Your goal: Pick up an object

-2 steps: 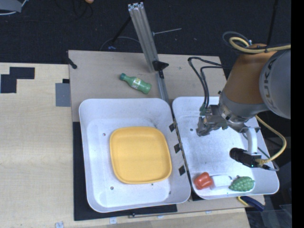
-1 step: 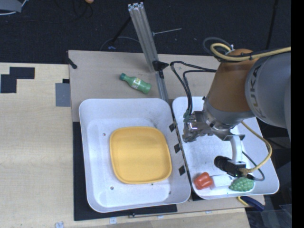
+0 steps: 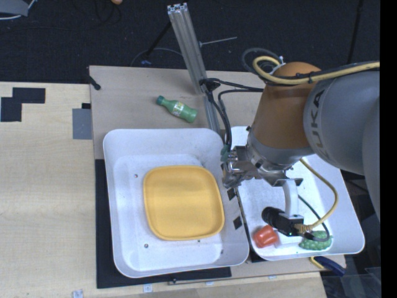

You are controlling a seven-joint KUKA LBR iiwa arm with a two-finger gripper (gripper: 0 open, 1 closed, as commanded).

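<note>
The gripper, its open or closed state indeterminable, hangs low over the right-hand bin by its inner wall, apparently staged for descent, with the red object lying near, toward the bin's front.

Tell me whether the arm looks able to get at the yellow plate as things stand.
Probably yes. The yellow plate lies flat in its bin with nothing on it, and the arm hangs over the neighbouring bin, right beside the shared rims. Nothing stands between them.
</note>
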